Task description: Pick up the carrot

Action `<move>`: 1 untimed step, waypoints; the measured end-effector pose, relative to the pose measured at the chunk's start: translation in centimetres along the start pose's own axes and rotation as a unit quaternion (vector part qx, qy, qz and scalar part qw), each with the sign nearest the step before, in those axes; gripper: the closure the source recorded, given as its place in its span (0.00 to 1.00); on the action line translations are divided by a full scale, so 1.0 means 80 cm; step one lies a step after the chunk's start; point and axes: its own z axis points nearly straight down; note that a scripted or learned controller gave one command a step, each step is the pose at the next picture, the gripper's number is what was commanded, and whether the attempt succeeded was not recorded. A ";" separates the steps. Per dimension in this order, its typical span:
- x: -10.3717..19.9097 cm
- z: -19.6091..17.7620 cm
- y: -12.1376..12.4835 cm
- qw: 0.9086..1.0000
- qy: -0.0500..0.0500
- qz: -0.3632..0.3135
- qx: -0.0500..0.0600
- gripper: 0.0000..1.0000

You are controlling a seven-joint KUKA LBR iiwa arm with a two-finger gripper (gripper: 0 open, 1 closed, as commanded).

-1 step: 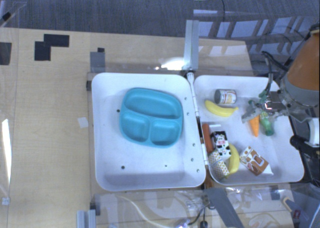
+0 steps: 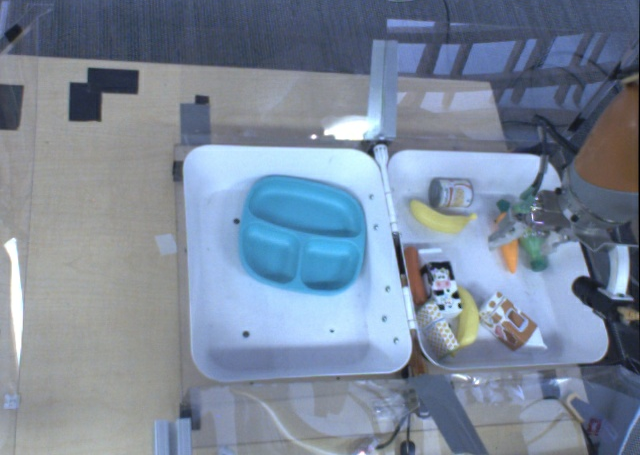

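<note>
The step in hand looks like the grasp itself: the metal two-finger hand sits low over the small orange carrot at three o'clock in the right white bin; whether it is parted or clamped, I cannot tell. Next comes a clean lift. That bin also holds a yellow banana, a silver can and printed packets; the left white bin holds a blue sectioned plastic tray.

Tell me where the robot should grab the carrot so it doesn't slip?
Probably around the middle of the carrot, coming straight down from above. It is a thin orange stick lying flat in the right bin, pointing roughly up and down the picture, so squeezing across its narrow width looks easiest. The gripper is right above it.
</note>
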 end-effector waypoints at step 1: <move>0.000 0.009 -0.013 0.999 0.000 -0.043 -0.001 0.00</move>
